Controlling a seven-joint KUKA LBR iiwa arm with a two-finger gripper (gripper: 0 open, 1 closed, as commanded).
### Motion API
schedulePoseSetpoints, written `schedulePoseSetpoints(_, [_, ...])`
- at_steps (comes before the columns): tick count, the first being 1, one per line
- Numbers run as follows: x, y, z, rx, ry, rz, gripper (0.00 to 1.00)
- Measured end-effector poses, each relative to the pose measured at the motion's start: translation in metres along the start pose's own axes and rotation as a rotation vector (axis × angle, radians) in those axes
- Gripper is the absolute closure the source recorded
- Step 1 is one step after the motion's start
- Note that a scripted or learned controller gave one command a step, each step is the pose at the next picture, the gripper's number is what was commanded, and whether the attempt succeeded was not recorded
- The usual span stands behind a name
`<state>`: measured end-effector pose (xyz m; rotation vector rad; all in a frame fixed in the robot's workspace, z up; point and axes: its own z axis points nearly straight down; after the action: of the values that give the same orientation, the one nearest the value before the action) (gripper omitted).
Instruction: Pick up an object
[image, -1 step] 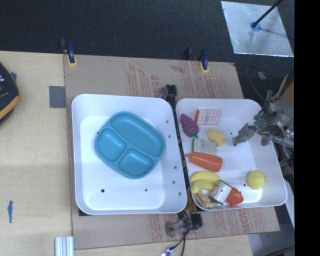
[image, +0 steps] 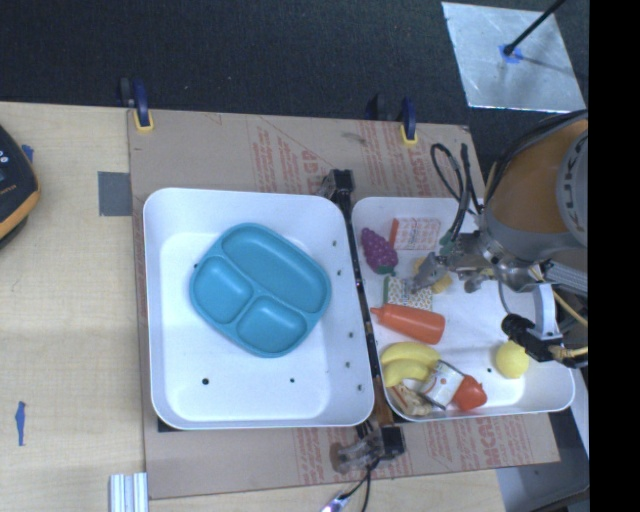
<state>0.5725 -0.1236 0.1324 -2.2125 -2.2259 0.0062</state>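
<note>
I am in the approach, gripper (image: 428, 272) low over the right bin (image: 520, 405), jaw state unclear, needing descent onto the carrot (image: 410, 321).

One fixed camera looks down at a slant from above, taking in both white bins (image: 160, 300) side by side.

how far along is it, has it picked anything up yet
Early. Done: the arm has reached over the right bin, and the gripper sits low among the toys, beside the grapes and above the carrot. In hand: nothing visibly gripped. Left: closing on one object and lifting it clear.
</note>
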Motion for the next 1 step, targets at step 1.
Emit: schedulePoseSetpoints(1, [0.0021, 0.0422, 0.0404, -0.003, -0.001, 0.001, 0.00])
